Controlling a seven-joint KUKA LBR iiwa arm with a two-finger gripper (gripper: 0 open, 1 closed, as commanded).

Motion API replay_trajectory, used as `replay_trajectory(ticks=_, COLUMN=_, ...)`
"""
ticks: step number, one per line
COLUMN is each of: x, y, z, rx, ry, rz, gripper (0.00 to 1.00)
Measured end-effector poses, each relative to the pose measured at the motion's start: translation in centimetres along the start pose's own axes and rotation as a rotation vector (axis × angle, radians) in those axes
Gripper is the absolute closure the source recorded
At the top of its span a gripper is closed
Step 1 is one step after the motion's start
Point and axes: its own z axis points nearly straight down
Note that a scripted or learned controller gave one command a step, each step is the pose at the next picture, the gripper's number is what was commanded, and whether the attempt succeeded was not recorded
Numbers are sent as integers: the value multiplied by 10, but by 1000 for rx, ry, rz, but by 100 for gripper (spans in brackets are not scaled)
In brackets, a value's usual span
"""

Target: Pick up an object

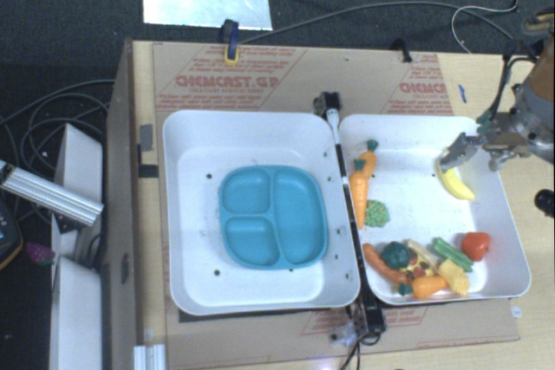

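At the near edge of the right bin (pixel 517 260) a heap of toy food lies packed together: an orange carrot-like piece (pixel 381 262), a dark teal vegetable (pixel 396 254), a yellow piece (pixel 453 275) beside an orange one (pixel 427 285), a green pod (pixel 450 251) lying aslant, and a red tomato (pixel 476 244) at the heap's right end. These touch or overlap one another along the bin's front wall.

A little farther in, close to the bin's left wall, a green broccoli floret (pixel 376 213) sits just beside a long orange carrot (pixel 357 189), and another carrot with a green top (pixel 368 159) lies beyond that. On the right side of the same bin a yellow banana (pixel 456 184) rests on the floor, well apart from the heap.

The left bin (pixel 195 143) holds a blue divided plate (pixel 272 216) with three compartments, lying flat near its middle.

Over the far right part of the right bin the gripper (pixel 454 154) reaches in from the grey arm (pixel 531 121). It hangs just above the banana's upper end; whether it touches the fruit cannot be told. Whether its fingers are spread or closed cannot be told either, and nothing is seen held between them
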Motion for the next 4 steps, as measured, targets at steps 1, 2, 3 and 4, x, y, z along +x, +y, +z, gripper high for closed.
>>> replay_trajectory(ticks=1, x=33, y=74, z=101, rx=3, ry=1, rz=-1, gripper=0)
replay_trajectory(ticks=2, x=71, y=93, z=147, rx=0, ry=1, rz=-2, gripper=0)
replay_trajectory(ticks=3, x=68, y=16, z=157, rx=2, ry=1, rz=2, gripper=0)
replay_trajectory(ticks=4, x=65, y=119, z=178, rx=-1, ry=0, rz=0, gripper=0)
